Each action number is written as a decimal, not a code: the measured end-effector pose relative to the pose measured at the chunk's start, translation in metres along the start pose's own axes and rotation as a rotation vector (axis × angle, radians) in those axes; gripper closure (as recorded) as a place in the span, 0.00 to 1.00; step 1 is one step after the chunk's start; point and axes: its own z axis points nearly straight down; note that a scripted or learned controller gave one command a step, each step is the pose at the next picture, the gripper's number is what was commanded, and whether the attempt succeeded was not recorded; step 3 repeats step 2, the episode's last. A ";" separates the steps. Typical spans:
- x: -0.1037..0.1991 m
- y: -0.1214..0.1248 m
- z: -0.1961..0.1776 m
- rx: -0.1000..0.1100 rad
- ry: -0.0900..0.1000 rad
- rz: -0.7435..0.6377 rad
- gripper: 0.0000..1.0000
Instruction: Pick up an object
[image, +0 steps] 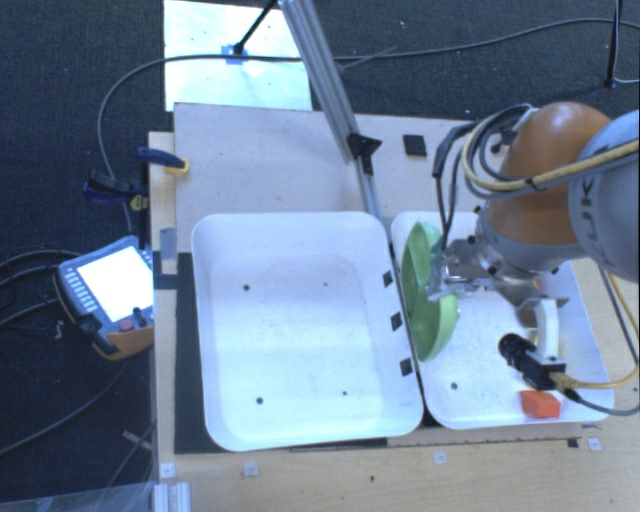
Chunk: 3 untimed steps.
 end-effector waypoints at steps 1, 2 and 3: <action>0.046 -0.009 0.007 0.005 -0.004 0.002 1.00; 0.051 -0.011 0.008 0.018 0.010 0.003 0.00; 0.051 -0.011 0.008 0.018 0.010 0.003 0.00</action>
